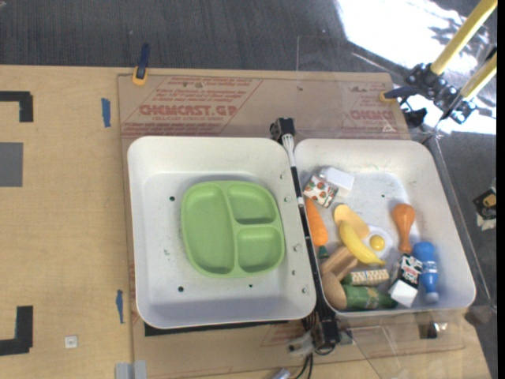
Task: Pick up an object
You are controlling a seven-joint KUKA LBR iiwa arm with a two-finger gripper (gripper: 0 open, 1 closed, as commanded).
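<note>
The right bin (442, 181) holds a heap of toy foods. A yellow banana (357, 242) lies in the middle beside an orange carrot (316, 223) and a fried egg (378, 242). An orange drumstick (404, 221) and a blue bottle (426, 265) lie toward the right wall. A small printed carton (319, 189) and a white block (339, 180) sit at the far end. Brown bread pieces (338, 261), a cracker (369, 276) and a green piece (364, 296) crowd the near end. The left bin (150, 212) holds a green divided plate (233, 227).
Both bins rest on a brown board (63, 212) with black tape marks. A black divider bar (293, 180) runs between the bins. A yellow stand with black clamps (442, 77) rises at the top right. A blue clamp (142, 61) grips the far edge.
</note>
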